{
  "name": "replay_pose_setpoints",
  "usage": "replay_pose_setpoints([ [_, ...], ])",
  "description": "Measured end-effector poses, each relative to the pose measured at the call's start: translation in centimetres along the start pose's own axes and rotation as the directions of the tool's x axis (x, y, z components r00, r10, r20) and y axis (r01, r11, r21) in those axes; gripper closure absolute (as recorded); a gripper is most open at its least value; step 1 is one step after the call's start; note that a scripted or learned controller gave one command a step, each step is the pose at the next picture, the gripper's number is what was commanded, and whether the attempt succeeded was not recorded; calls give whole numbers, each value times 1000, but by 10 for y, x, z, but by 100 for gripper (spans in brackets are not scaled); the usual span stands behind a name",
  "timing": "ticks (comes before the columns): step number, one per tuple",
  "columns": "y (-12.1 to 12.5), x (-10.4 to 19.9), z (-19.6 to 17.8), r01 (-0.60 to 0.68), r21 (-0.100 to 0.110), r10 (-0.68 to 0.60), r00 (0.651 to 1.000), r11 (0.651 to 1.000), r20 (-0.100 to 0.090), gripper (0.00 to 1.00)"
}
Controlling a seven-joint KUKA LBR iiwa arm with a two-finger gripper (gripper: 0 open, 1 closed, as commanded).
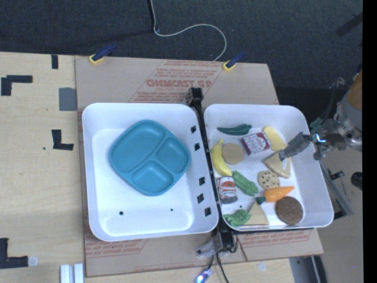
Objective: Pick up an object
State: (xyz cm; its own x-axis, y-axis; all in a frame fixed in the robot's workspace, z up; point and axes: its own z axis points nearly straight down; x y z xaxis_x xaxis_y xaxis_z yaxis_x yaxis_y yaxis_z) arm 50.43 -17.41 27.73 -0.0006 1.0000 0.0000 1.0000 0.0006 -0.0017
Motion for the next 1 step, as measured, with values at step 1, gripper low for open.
replay_pose_setpoints([
  [1,-21,46,-256,3,-21,-3,1000,1000,4,0],
])
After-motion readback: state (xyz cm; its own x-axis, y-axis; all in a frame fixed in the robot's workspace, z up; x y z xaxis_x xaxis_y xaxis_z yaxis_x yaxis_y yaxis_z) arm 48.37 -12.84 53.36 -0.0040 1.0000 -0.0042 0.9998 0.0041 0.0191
